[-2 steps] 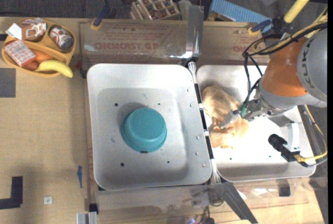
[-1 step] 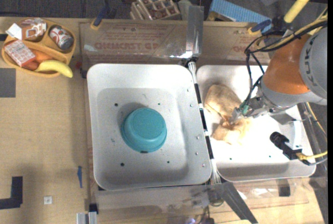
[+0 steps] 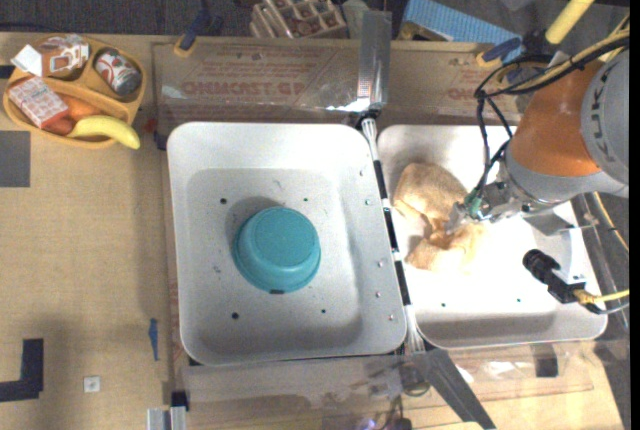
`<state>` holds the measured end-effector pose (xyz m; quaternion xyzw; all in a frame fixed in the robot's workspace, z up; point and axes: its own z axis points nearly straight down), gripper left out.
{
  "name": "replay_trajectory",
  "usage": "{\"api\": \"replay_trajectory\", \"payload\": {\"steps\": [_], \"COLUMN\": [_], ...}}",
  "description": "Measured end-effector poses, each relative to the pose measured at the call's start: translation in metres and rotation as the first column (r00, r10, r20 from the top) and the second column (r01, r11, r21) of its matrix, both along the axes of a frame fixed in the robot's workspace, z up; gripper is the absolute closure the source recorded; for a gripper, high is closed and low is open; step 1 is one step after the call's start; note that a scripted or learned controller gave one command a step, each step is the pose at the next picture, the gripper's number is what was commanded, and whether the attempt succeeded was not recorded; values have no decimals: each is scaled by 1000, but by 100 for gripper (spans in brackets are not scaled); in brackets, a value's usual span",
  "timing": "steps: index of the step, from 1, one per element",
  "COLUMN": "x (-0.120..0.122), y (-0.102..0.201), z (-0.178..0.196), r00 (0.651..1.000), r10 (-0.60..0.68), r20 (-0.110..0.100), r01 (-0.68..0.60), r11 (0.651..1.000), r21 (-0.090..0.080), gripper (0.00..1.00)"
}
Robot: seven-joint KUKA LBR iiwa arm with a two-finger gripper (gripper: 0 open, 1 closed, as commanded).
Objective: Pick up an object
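End effector (image 3: 468,214) at tan cloth (image 3: 432,203), right bin (image 3: 500,303)

Smooth matt teal plastic bowl (image 3: 278,249), soft crumpled tan cloth (image 3: 432,208), glossy white plastic bins (image 3: 200,158), matt brown cardboard bench top (image 3: 80,258), orange-banded grey arm w/ satin finish (image 3: 565,133)

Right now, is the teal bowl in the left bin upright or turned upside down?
Upside down, it seems: the teal bowl shows a smooth closed dome with a flat circular base on top, no open hollow, resting on the left bin floor.
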<state>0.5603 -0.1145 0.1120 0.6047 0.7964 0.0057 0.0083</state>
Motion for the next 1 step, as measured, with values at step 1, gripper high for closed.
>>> {"api": "replay_trajectory", "payload": {"steps": [1], "x": [-34], "y": [19], "z": [90], "r00": [999], "r10": [25], "r20": [-20], "r01": [-25], "r11": [1000], "r21": [0], "gripper": [100]}}
